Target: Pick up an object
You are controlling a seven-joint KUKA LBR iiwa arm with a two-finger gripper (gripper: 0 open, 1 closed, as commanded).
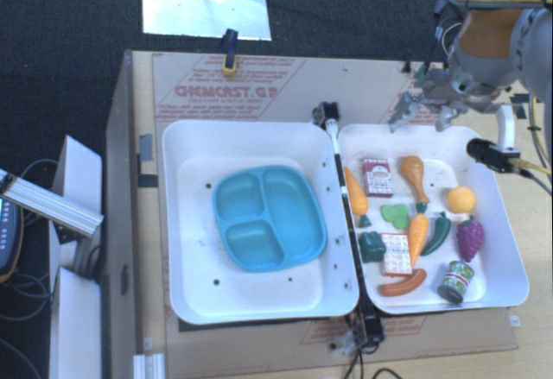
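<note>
Gripper (429,112) hovers with fingers spread and holding nothing, above the right bin's (510,235) upper rim.
Nearest toy, a drumstick (415,176), lies below it in the frame, long axis running top to bottom.

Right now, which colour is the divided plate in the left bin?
Light blue divided plastic plate, clearest in the camera view.

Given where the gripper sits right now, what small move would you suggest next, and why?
Probably a short move toward the camera and down, toward the drumstick. The gripper hangs above the far rim of the right bin, holding nothing, and all the toy food lies nearer; the drumstick is among the closest pieces, with some bare floor around it.
</note>
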